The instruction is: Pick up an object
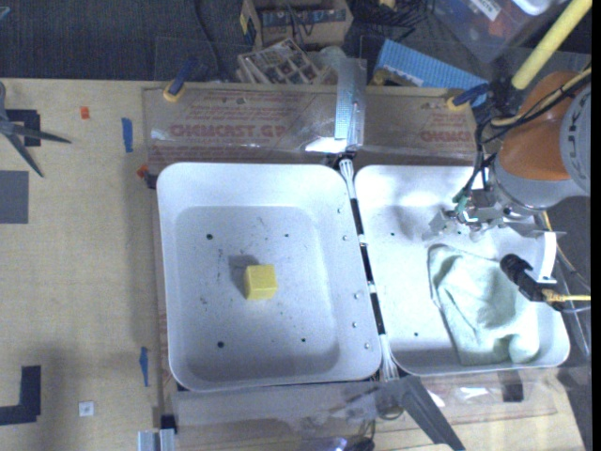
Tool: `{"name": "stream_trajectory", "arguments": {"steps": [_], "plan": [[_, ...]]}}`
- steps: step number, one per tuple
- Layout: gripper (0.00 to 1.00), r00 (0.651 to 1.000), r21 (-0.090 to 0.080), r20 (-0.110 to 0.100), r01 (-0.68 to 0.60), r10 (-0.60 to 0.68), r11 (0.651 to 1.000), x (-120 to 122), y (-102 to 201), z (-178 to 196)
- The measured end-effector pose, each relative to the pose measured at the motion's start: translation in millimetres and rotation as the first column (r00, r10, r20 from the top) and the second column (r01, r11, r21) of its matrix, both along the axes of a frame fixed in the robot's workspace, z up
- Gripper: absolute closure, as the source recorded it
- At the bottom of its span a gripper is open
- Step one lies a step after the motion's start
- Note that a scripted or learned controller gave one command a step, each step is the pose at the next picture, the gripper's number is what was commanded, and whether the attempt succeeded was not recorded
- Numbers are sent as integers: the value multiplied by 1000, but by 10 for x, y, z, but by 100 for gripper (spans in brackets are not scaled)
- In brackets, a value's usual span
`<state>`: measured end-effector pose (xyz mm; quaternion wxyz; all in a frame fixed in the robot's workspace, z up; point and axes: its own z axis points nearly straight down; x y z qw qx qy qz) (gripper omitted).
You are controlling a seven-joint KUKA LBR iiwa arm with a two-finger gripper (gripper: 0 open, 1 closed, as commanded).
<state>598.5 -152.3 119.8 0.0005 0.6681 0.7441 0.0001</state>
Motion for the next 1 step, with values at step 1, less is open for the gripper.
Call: {"name": "stream_trajectory", "arguments": {"steps": [1], "plan": [[0, 926, -5, 9, -376, 376, 926, -314, 333, -304]]}}
